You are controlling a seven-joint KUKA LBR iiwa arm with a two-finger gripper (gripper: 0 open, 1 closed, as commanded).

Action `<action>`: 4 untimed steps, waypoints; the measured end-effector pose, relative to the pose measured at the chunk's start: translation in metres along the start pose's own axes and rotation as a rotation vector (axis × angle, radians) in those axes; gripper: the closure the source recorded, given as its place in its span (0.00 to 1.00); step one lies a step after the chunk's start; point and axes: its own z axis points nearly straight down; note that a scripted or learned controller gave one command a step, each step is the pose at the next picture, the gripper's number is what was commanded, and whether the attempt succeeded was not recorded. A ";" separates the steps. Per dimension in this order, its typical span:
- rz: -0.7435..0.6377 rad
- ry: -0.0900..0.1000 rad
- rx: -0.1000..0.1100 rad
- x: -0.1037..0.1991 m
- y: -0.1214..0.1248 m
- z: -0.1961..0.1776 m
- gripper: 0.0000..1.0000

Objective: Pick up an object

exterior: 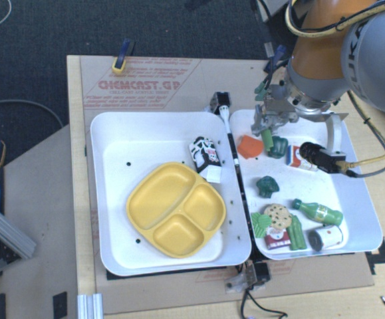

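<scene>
My gripper (266, 129) hangs low over the far left part of the right bin (372, 226). Directly beneath it lies a dark green object (276, 145), with an orange piece (249, 146) just to its left and a red and white item (292, 157) to its right. The gripper's tip meets the green object's top edge, and the grasp itself is hidden. Nearer the front of that bin are a dark green broccoli (267, 186), a cookie (278, 215), a green bottle (318, 211), a red packet (278, 240) and a small can (326, 236).
The left bin (106, 178) holds a yellow divided plate (175, 208) and a black and white toy (205, 152) with a white tag near the dividing wall. A black-tipped tool (220, 102) lies at the back between the bins. A yellow and blue clamp (121, 57) sits on the cardboard.
</scene>
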 end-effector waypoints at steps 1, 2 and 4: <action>0.007 -0.001 0.007 -0.006 0.005 0.015 1.00; 0.004 -0.001 0.002 0.008 0.002 0.002 1.00; 0.008 -0.001 0.009 -0.002 -0.004 0.019 1.00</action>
